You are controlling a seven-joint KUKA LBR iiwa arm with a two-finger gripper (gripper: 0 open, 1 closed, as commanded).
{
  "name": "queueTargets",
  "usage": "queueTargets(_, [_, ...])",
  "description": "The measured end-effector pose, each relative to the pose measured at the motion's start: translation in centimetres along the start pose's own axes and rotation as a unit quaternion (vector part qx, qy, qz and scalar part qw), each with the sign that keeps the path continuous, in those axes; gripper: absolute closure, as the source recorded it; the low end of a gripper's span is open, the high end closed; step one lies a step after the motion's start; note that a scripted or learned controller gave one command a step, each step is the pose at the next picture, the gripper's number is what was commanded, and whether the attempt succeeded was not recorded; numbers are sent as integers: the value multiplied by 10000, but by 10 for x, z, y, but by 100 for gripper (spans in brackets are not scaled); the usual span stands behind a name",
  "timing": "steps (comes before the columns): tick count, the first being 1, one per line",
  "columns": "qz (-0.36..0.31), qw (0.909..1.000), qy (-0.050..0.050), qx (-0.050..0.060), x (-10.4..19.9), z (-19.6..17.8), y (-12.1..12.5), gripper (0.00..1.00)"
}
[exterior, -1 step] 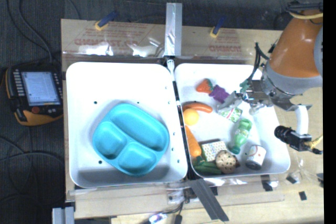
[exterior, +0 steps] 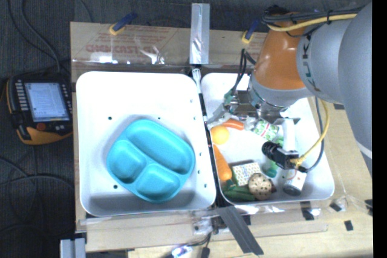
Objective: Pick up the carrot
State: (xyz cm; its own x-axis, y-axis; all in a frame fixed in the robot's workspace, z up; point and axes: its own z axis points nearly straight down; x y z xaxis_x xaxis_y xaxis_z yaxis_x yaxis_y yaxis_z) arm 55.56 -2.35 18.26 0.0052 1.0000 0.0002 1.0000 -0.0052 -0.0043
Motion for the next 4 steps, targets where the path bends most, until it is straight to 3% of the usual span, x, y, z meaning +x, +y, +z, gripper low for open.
queueTargets(1, [-3,10000,7,12,1,-8,0,100])
queueTargets(2, [1566,9877,-11,-1,-89,-54,-72,100])
queueTargets(3, [3037,9528,-12,-7,-159,-77,-72,100])
queueTargets(4, [3161,9487,-10,-8,-191,-108,-71,100])
